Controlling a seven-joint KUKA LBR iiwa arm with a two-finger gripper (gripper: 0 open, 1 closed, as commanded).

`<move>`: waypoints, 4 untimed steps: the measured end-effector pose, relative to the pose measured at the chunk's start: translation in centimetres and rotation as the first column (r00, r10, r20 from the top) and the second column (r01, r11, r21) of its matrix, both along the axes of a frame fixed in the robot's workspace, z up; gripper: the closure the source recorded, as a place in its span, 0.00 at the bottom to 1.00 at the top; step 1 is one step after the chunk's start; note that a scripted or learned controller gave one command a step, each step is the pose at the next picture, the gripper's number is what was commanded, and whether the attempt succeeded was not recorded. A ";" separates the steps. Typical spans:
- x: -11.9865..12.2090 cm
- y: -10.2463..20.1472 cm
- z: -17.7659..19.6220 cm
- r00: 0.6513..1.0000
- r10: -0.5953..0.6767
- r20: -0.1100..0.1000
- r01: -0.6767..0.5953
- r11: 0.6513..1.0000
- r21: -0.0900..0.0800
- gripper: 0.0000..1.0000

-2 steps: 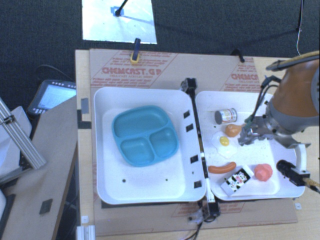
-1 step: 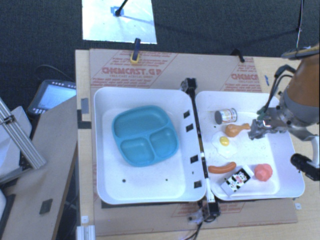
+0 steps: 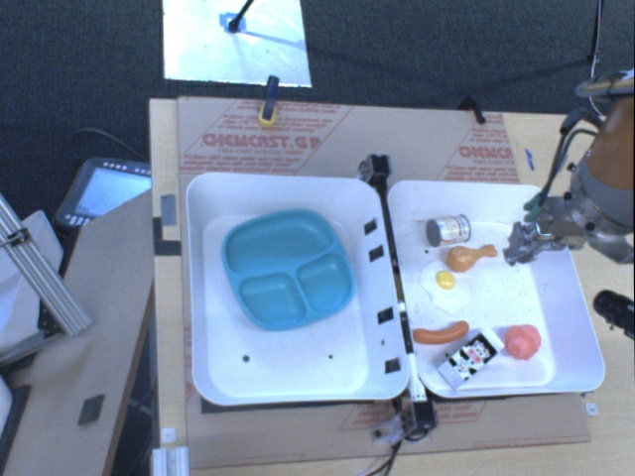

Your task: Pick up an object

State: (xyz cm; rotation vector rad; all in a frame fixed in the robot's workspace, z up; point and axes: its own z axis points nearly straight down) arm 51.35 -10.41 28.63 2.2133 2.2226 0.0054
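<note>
Hand (image 3: 520, 244) over right bin (image 3: 571, 310), grip state cannot be told, drumstick (image 3: 467, 257) just left of it, can (image 3: 448, 230), egg (image 3: 444, 282), sausage (image 3: 440, 333), carton (image 3: 469, 356), pink ball (image 3: 523, 341) in same bin, blue tray (image 3: 288, 267) in left bin (image 3: 213, 296).

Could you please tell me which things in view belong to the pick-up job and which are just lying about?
For the job:
pincer
small metal can
toy chicken drumstick
toy fried egg
toy sausage
black-and-white carton
pink round toy

Lying about:
blue divided plastic plate
yellow clamp
</note>
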 end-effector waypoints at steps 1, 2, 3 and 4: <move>0.5 5.5 -1.7 1.000 0.005 -0.003 -0.005 1.000 0.002 1.00; 2.2 10.6 -3.7 1.000 0.004 -0.005 -0.004 1.000 0.002 1.00; 2.7 15.0 -4.6 1.000 0.004 -0.005 -0.004 1.000 0.002 1.00; 4.1 20.4 -4.2 1.000 0.005 -0.003 -0.005 1.000 0.003 1.00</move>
